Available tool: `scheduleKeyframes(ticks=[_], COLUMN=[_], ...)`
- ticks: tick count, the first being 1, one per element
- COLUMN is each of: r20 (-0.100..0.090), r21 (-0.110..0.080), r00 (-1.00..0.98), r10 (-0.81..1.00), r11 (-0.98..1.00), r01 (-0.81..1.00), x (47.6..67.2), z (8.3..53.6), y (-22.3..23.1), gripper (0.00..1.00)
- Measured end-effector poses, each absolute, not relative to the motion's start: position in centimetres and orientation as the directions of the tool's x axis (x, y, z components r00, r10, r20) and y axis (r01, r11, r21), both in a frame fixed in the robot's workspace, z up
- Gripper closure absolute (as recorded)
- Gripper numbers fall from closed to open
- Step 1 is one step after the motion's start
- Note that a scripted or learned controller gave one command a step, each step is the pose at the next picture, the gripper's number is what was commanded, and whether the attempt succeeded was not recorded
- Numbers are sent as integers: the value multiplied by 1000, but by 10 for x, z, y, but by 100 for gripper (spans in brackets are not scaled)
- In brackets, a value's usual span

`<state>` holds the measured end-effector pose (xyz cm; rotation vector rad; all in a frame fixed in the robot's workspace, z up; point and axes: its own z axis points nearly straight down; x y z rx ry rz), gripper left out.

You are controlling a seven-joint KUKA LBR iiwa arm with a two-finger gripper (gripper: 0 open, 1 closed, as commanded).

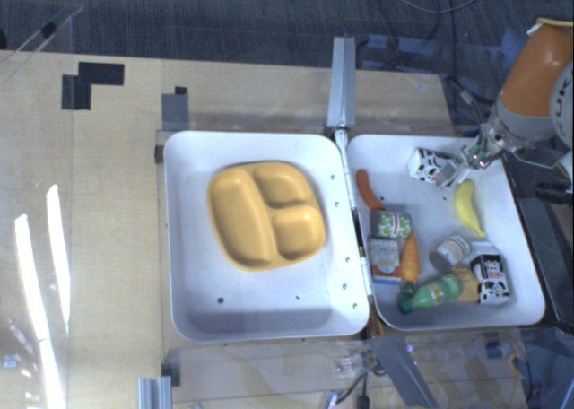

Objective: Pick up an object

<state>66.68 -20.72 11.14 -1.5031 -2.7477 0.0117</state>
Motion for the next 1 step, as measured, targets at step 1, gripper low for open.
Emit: scheduleKeyframes(ticks=[1], r20=[6], r21=[-8], r00=[-482], r10=[876], r11=[482], r01=[876], x=[663], z=[95], y=[-207], gripper=[100])
